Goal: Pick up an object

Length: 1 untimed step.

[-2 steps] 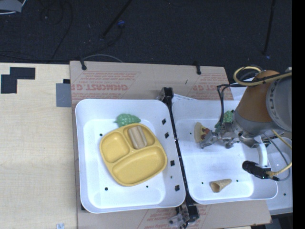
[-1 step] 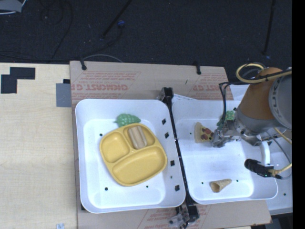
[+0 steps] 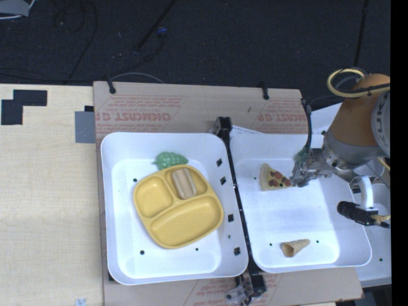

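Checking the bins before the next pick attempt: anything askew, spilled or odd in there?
Nothing spilled or damaged. The yellow divided plate lies rotated in the left bin, with a hot dog in one compartment and a green leaf at its top edge. In the right bin, the gripper sits beside the pizza slice; a cone lies on its side.

Pizza slice: flat toy wedge (image 3: 273, 177), tan crust with red toppings, in the right white bin (image 3: 319, 257), upper left part, point toward the pincer (image 3: 298, 178) (contact unclear).
Cone: small tan waffle cone (image 3: 294, 247), lying on its side near that bin's front wall.
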### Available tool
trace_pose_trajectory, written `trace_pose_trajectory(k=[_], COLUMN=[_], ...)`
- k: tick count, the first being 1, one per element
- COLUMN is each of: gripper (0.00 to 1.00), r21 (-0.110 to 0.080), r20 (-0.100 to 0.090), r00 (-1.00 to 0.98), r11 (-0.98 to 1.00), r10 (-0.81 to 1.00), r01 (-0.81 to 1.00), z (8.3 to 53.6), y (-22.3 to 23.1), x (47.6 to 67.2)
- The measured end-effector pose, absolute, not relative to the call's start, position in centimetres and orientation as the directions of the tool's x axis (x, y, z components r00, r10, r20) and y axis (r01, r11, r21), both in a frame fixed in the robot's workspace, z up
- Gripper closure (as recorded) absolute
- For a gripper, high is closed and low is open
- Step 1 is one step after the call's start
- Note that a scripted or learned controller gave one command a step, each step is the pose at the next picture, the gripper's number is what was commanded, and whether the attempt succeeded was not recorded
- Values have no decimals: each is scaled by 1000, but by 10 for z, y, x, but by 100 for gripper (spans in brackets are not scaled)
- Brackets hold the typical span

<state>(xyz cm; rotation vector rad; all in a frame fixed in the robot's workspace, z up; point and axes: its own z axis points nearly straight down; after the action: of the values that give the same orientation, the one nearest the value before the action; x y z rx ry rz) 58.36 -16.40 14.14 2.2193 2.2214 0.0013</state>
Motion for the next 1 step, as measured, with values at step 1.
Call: trace_pose_trajectory(k=[1], gripper=[100], r21=[2], r20=[0], r00=[-2], r11=[2], r10=[1000], r01=[1000], z=[191], y=[-162], x=[575])
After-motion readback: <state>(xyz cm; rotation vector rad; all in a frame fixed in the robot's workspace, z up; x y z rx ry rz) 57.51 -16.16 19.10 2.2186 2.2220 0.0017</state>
